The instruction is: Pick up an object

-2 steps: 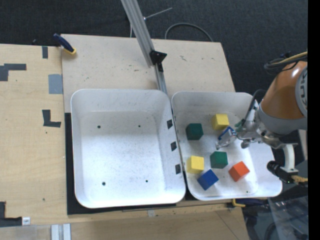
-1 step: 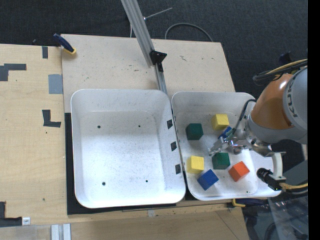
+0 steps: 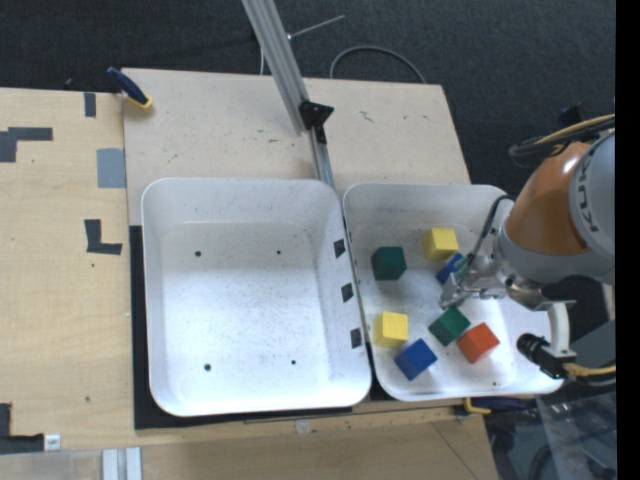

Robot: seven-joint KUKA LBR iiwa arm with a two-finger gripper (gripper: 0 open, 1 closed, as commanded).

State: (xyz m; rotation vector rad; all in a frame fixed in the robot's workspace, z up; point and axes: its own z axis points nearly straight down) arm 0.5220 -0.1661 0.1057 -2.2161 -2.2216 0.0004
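Arm [image 3: 560,218] reached into the right bin [image 3: 420,196], beside the left bin [image 3: 200,193].
You saw the gripper [image 3: 458,286] over a green block [image 3: 449,325] near the orange block [image 3: 479,341]; finger state could not be determined.

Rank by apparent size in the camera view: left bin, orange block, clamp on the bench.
1. left bin
2. clamp and orange block: look about alike, so unranked.
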